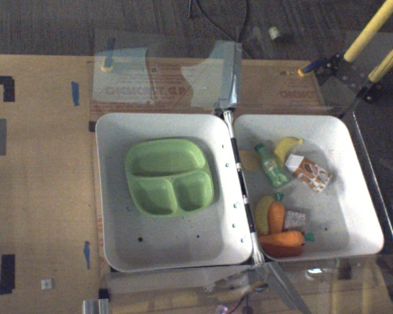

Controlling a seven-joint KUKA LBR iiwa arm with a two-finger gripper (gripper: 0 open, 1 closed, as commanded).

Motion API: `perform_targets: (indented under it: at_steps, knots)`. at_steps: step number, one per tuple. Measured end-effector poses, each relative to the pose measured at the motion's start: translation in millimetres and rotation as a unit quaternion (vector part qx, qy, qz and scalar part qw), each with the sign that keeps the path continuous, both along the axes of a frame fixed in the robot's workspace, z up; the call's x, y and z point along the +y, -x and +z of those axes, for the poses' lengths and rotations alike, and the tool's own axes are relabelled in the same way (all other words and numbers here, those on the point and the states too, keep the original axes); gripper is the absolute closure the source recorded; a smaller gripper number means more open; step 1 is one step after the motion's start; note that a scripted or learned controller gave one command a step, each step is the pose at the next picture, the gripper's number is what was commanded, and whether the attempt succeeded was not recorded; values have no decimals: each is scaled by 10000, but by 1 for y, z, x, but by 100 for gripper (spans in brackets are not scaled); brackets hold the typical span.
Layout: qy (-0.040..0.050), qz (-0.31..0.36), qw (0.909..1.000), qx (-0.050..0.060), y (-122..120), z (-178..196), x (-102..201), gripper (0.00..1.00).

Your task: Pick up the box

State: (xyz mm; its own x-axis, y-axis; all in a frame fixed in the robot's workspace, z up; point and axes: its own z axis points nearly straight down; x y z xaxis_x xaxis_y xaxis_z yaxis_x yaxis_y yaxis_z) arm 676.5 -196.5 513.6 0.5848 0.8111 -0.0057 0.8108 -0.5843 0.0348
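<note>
Camera: one, fixed above the bench (pixel 39 175).
Facing: downward at a slant, far edge of the bench and dark floor (pixel 118 12) along the top.
Nearness: far enough back to take in both bins whole.
Framing: left bin (pixel 111 195) near centre, right bin (pixel 354 195) towards the right side.
</note>
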Motion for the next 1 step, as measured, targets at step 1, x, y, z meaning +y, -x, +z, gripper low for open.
perform_targets:
  at_steps: [1]
  knots:
    - [18, 19, 10000, -18, -1, 11, 2, 100]
